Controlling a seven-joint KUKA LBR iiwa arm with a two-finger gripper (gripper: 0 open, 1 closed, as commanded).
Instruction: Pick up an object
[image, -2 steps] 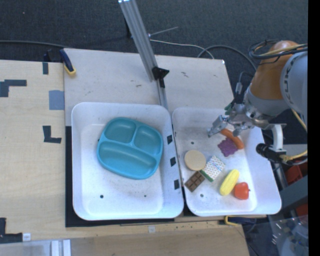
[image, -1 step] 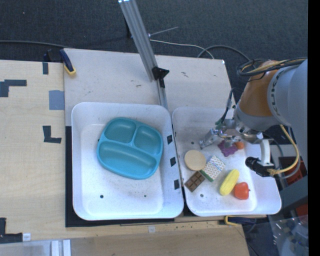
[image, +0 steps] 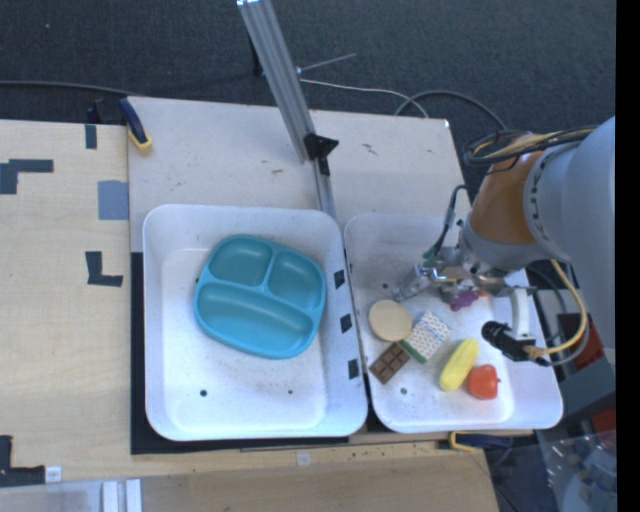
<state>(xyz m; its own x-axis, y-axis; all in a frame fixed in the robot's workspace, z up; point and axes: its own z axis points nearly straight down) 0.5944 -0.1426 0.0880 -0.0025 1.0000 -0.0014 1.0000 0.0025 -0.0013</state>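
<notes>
We see two white bins side by side on the desk (image: 250, 150). The left bin (image: 170, 400) carries a blue divided plate (image: 260, 295) lying toward its far half, with bare floor along the near edge and near corners. In the right bin (image: 530, 405) the things gather along the near half: a round tan cookie (image: 390, 321), a checkered wafer (image: 429, 335) just beside it, a brown chocolate bar (image: 390, 362) by the near left wall, a yellow corn piece (image: 458, 364) and a red tomato-like piece (image: 482, 381) close to the near right corner. The tool (image: 432, 275) sits over the middle of the right bin, above the cookie, beside a small purple thing (image: 462, 297); we cannot tell how it is set. The bin's far left corner lies bare.
</notes>
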